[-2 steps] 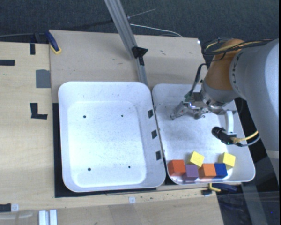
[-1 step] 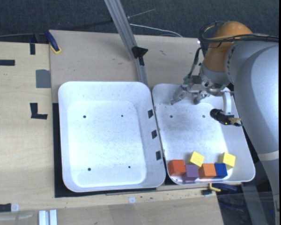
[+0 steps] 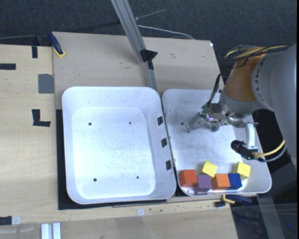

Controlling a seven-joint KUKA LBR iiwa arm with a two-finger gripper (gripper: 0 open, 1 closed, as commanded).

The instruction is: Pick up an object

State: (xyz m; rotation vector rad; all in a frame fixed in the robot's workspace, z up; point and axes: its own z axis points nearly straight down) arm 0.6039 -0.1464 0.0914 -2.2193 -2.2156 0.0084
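Several small blocks lie along the near edge of the right bin [image 3: 189, 101]: a red-orange block [image 3: 188, 177], a yellow block [image 3: 209, 169], a purple block [image 3: 204, 182], an orange block [image 3: 222, 181], a blue block [image 3: 234, 180] and a second yellow block [image 3: 243, 170]. My gripper [image 3: 202, 127] hangs over the middle of the right bin, well behind the blocks. It is open, its fingers splayed apart with nothing between them. The grey arm with its orange band [image 3: 241, 83] comes in from the right.
The left bin [image 3: 70, 103] sits beside the right one, with a shared ridge between them. A slanted metal pole [image 3: 132, 26] rises behind the bins. A yellow and blue clip [image 3: 57, 46] lies at the bench's far left corner.
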